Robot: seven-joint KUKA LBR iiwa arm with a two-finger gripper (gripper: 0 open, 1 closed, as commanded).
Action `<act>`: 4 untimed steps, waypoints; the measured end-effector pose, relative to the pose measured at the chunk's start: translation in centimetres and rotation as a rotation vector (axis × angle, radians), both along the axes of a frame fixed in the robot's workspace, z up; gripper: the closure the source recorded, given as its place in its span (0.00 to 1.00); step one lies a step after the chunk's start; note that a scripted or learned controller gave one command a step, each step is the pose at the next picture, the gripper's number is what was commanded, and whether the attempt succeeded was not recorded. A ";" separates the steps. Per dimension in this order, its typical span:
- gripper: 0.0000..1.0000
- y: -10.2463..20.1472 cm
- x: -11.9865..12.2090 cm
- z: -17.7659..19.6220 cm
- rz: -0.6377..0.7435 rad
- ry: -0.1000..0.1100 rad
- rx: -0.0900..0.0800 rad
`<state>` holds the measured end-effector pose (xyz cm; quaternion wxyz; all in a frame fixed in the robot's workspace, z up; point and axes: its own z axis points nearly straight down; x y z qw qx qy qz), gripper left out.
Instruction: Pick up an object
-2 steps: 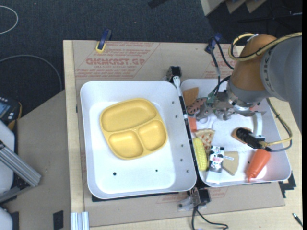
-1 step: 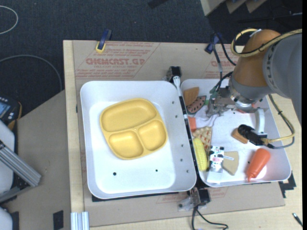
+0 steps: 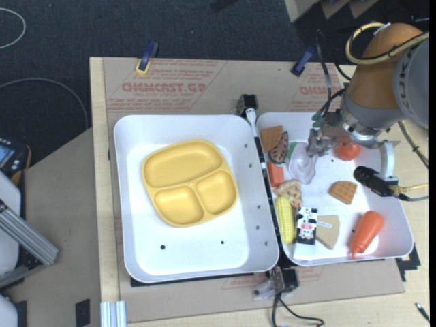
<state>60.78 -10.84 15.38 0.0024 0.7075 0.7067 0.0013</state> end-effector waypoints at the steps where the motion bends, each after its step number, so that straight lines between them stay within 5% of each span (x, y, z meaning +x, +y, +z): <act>1: 1.00 -0.8 0.6 5.8 0.001 -0.002 -0.001; 2: 1.00 -0.8 0.7 7.2 0.002 0.001 0.000; 4: 1.00 5.6 -5.2 6.3 0.003 0.010 0.004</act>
